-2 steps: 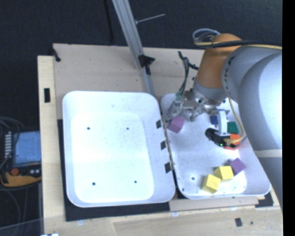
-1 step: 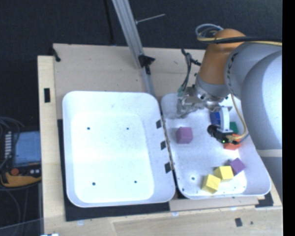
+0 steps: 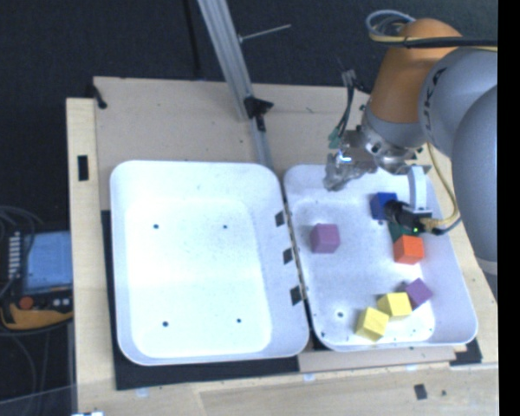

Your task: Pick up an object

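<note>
Nothing sits between the fingers that I can make out. The gripper (image 3: 341, 173) hangs at the upper edge of the right bin (image 3: 451, 336), just above centre-right of the frame, and its tip is a small pale, blurred shape against the white bin wall. I cannot tell whether the jaws are spread or pressed together; the view is too coarse there, so I log that as unknown. No block is touching it as far as I see.

Nearest candidate from the tip: purple cube (image 3: 324, 237), lying alone below the gripper toward the middle of the frame, well apart from the rest. To the right of the gripper, a blue block (image 3: 382, 204) sits beside some dark hardware with a green light, and an orange cube (image 3: 408, 249) lies just below it. Lower right of the frame: a smaller purple block (image 3: 419, 291) touching or nearly touching a yellow cube (image 3: 396, 304), and a second yellow cube (image 3: 373, 322) just beside that.

My judgement on progress: pick not made yet. All six blocks rest on the bin floor, none lifted. Left to do: line up over one block, descend, close, raise.

The left bin (image 3: 130, 189) takes up centre-left of the frame.
</note>
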{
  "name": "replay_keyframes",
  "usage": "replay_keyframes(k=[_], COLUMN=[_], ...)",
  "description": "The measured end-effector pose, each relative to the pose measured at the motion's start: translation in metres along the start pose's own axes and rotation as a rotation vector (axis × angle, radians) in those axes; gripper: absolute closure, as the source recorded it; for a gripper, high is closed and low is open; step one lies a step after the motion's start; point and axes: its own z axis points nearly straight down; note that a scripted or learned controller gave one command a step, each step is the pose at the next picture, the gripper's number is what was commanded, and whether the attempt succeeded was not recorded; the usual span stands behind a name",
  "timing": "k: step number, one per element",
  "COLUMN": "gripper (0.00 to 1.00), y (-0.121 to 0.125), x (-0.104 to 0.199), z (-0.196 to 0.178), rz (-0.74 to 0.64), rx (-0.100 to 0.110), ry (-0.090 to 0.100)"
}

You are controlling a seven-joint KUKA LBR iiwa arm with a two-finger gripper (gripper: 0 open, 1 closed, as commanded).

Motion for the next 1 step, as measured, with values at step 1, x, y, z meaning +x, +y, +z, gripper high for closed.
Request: replay_keyframes(k=[1], gripper=[1.00], y=[0.0116], x=[-0.0053], z=[-0.0552], rz=[-0.004], rx=[0.000], ry=[0.000])
